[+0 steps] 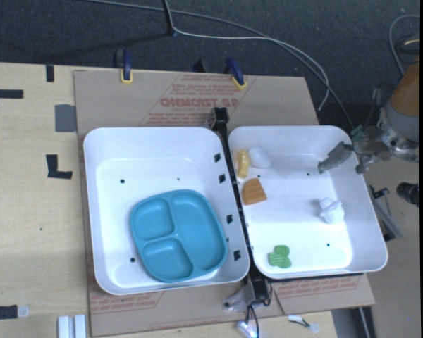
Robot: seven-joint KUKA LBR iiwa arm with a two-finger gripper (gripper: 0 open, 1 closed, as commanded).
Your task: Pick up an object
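1. The arm (402, 111) comes in from the right, and its gripper (347, 156) hangs over the right rim of the right bin (366, 210). One dark finger juts left and down over the bin wall and a second stub sits behind it, so the fingers look spread with nothing between them.

2. The step in hand, as I judge it, is choosing an object and lining up above it. The nearest candidate is the small white crumpled piece (330, 210), below and a little left of the gripper on open floor. A straight descent with the fingers straddling it looks safest; it may be soft and squash.

3. Count, largest first: two white bins, the left bin (99, 153) touching the right one along the middle.

4. One blue divided plate (178, 235), three compartments, lying tilted in the left bin.

5. Five small things in the right bin: one orange wedge (254, 191) and one yellow block (242, 164) hard against the left wall, awkward for fingers; one pale lump (259, 159) just beside the yellow block; the white piece; one green toy (280, 256) near the front wall.
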